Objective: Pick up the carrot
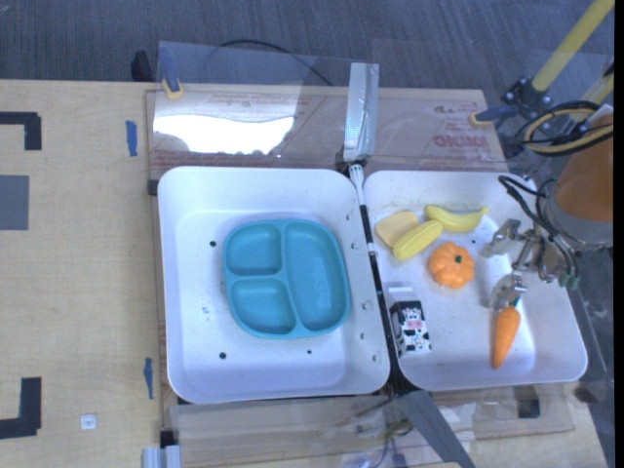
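Note:
An orange carrot [504, 335] lies in the right bin [556, 364] near its front right corner, with its thick end pointing to the back. My gripper [503, 263] hangs just behind the carrot, at the bin's right side. It is open, with two metal fingertips [508, 291] spread apart and nothing between them. The nearer fingertip sits right at the carrot's thick end; I cannot tell whether they touch.
The right bin also holds a small orange pumpkin [451, 264], a banana [456, 217], a yellow corn cob [417, 239], a yellow wedge [392, 227] and a cow-patterned carton [411, 328]. A teal divided plate [288, 278] lies in the left bin [185, 261].

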Motion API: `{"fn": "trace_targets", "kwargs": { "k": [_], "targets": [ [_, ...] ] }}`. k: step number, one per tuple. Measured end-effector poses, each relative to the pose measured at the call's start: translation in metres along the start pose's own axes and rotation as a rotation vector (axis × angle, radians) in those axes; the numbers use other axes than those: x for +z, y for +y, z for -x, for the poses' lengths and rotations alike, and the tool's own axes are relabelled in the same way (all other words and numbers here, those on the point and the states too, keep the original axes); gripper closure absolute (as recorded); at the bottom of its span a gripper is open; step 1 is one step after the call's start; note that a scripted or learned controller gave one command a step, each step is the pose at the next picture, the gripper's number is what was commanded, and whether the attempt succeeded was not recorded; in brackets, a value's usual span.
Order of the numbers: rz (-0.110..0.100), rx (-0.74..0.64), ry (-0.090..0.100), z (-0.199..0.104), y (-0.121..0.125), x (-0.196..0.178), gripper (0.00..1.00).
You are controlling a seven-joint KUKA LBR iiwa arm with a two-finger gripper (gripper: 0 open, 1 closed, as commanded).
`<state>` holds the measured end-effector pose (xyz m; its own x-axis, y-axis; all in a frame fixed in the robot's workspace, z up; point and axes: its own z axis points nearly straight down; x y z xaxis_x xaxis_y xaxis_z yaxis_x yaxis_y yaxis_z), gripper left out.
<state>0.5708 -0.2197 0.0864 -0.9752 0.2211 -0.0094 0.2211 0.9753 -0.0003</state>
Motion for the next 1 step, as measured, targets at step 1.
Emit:
{"fn": "trace_targets", "kwargs": {
  "k": [1],
  "targets": [
    [-0.001,-0.153,-0.009,0.0479,0.0064,-0.1038,0.00]
  ]
}}
